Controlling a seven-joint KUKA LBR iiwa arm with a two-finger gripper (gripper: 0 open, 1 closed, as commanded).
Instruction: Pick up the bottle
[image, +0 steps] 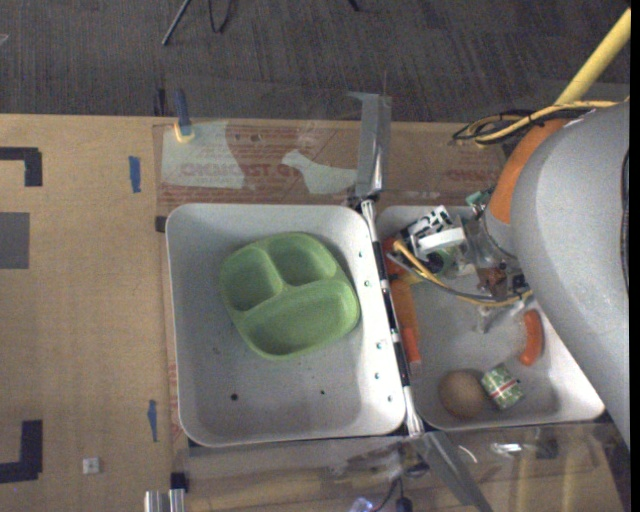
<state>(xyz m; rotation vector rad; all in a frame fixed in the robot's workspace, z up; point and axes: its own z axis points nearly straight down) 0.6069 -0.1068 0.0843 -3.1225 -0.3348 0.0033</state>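
In the camera view the hand (495, 305) hangs over the right bin (568, 390) — whether clenched or released I cannot tell. The small green-and-white bottle (501, 387) lies near that bin's front wall, just beside a brown ball (461, 393) — apart from the hand.

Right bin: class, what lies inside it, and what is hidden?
A brown ball, a green-patterned container, an orange stick along the left wall and an orange piece. The arm covers the bin's far right part.

Bulky smooth grey arm (585, 260), orange band (512, 178).
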